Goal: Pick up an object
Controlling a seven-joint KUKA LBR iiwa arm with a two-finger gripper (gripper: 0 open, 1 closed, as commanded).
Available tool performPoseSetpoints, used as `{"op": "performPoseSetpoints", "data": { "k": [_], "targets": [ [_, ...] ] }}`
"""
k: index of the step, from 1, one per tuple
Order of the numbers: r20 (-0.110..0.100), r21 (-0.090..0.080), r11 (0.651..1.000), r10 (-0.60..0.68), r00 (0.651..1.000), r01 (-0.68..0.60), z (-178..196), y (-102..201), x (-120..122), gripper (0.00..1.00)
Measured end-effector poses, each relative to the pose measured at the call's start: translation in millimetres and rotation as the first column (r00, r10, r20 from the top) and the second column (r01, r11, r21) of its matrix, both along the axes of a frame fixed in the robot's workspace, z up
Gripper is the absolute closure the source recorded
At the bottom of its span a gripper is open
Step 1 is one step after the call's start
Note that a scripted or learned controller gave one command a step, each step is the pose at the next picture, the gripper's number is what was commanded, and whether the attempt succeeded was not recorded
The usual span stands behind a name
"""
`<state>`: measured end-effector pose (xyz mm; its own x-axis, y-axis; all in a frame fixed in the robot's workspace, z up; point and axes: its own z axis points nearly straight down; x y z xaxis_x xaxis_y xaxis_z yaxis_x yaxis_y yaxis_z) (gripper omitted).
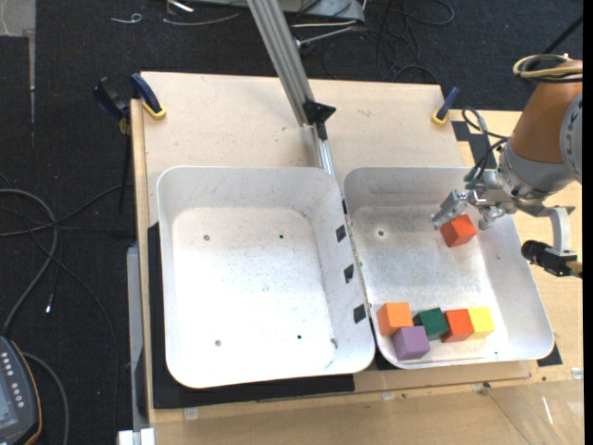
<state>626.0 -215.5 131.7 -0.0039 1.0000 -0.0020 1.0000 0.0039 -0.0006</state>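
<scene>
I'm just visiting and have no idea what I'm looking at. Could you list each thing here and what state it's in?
Tool: over the right bin, shut on the red block.
Red block: gripped, lifted, tilted.
Orange block: resting in the right bin.
Purple block: resting, beside the orange one.
Green block: resting.
Red-orange block: resting.
Yellow block: resting.
Right bin: holds all blocks.

1. A white bin (408, 267) lies right under the gripper (457, 219).
2. A second white bin (250, 267) touches the first one, on the side away from the gripper.
3. A wooden bench (232, 128) holds both bins.
4. A silver pole (283, 49) leans up behind the bins, well apart from the gripper.
5. A yellow clamp (443, 109) sits on the bench edge near the gripper.
6. Black cables (56, 248) lie on the dark floor, far from the gripper.
</scene>
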Motion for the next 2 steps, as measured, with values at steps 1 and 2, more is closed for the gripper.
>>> {"op": "performPoseSetpoints", "data": {
  "k": [1, 2],
  "targets": [
    [-0.002, 0.002, 1.000, 0.000, 1.000, 0.000, -38.5, 24.0, -8.9, 0.00],
    [0.002, 0.000, 1.000, 0.000, 1.000, 0.000, -26.3, 23.0, -7.9, 1.00]
  ]
}}
